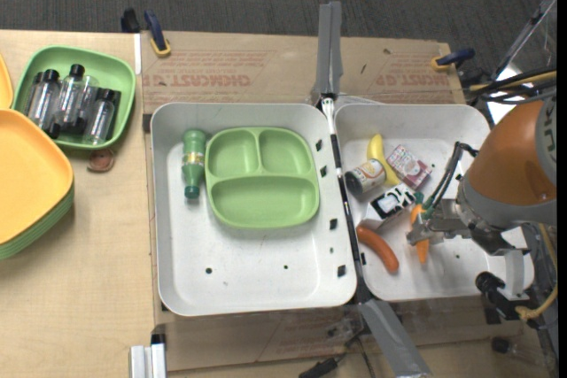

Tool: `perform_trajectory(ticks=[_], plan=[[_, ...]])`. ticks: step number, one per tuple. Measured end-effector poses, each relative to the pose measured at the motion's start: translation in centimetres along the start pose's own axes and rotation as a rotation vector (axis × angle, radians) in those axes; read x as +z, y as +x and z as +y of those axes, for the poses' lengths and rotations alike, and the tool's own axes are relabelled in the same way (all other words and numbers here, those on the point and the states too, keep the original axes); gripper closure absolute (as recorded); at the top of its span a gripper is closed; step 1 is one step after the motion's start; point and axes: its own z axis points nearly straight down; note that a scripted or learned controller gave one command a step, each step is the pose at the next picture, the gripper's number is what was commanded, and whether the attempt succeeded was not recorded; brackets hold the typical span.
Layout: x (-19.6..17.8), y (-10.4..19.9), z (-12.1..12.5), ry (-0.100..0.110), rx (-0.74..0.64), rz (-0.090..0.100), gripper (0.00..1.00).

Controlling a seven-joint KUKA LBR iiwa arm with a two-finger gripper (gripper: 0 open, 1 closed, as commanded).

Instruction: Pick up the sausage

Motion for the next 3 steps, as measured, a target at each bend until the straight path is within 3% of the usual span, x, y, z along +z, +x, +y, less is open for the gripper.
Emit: perform_trajectory(ticks=[1, 2, 3], plan=[[-0.8, -0.1, 0.0, 0.001, 0.003, 0.0, 1.0], [0.9, -1.4, 3.1, 0.0, -0.148, -0.001, 1.0], [-9.1, 4.8, 6.0, 0.001, -0.155, -0.002, 1.0]])
